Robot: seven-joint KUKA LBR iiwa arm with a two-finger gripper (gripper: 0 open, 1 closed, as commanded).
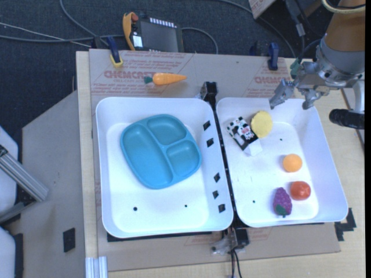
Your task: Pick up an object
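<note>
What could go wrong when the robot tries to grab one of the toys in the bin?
The yellow lemon touches the cow toy, so grabbing one could push the other or catch both. The orange ball and red tomato look round, so they might roll or slip away. The open end effector hangs over the right bin's far rim and could bump it going down.

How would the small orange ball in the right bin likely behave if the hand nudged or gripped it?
The orange ball looks round and smooth, so a nudge would probably send it rolling across the right bin. It lies apart from its neighbours, so nothing nearby would stop it. Its curved sides might slip from the hand.
</note>
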